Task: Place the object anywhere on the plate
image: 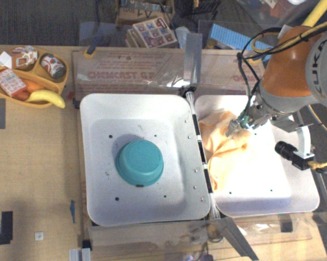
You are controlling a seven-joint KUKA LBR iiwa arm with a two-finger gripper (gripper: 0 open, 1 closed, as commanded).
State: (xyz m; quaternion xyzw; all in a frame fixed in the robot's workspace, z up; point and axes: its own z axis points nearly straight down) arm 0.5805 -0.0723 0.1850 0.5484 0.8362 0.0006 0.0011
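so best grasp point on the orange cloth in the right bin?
Go for the raised fold at the orange cloth top, near the tool, coming straight down from above. The cloth lies crumpled and mostly flat against the right bin, so its flat spread offers little to pinch; the bunched ridge does. The left edge hugs the bin wall, probably awkward for a side approach.

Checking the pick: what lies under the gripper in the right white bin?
A crumpled pale orange cloth lies under the gripper, on the right white bin floor. Whatever the cloth covers is hidden.
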